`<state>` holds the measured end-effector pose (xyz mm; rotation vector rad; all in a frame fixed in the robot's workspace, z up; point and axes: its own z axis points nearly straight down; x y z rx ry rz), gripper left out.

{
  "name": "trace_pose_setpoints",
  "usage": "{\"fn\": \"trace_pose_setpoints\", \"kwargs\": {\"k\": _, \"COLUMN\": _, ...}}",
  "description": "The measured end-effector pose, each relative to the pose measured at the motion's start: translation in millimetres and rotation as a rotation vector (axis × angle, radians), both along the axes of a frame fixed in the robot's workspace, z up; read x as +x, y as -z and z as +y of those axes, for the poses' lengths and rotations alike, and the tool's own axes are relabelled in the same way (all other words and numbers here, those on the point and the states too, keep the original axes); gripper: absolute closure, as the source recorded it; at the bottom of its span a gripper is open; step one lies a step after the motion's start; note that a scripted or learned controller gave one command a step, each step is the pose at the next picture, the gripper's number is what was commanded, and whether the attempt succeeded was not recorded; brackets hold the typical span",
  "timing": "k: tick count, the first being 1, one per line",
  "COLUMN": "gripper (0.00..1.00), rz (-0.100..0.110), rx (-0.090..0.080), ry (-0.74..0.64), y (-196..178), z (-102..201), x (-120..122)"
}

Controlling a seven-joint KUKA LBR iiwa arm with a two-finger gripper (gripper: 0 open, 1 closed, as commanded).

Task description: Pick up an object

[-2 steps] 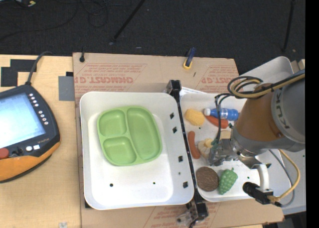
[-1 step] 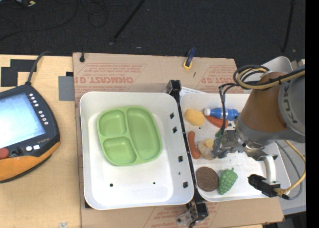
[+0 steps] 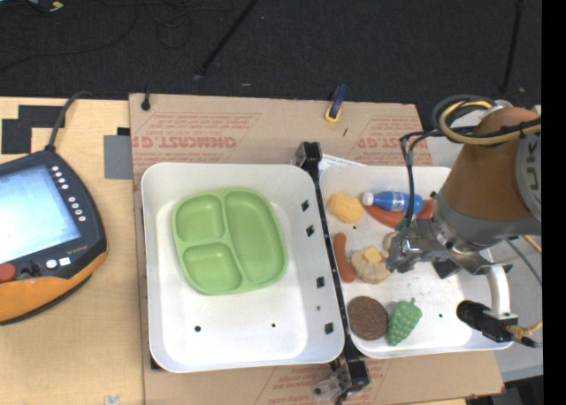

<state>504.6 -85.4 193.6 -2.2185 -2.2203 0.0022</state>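
Hovering gripper (image 3: 402, 253) over beige toy (image 3: 369, 266), finger state unclear; sausage (image 3: 343, 257), cookie (image 3: 367, 317), grapes (image 3: 403, 321) nearby

Even, fairly bright overhead light falls on the bench, with no hard glare. The two shallow white plastic bins (image 3: 232, 341) read as pale and slightly washed out, while the dark floor behind the bench (image 3: 265, 23) is dim and shows little detail. Soft, short shadows sit under the green three-compartment plastic tray (image 3: 230, 240) and along the bin walls. The lit screen of the black and orange handheld control pendant (image 3: 31, 204) glows pale blue-white. The picture is low in resolution and mildly soft; small items look fuzzy at their edges.
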Motion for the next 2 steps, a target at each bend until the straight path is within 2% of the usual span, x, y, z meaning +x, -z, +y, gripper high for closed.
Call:
{"fn": "trace_pose_setpoints", "kwargs": {"k": 1, "gripper": 1.00, "rz": 0.000, "rx": -0.001, "ry": 0.000, "y": -33.4, "z": -1.1, "x": 1.2}}
{"fn": "trace_pose_setpoints", "kwargs": {"k": 2, "gripper": 1.00, "rz": 0.003, "rx": 0.000, "ry": -0.003, "y": -22.0, "z": 31.1, "x": 38.4}}
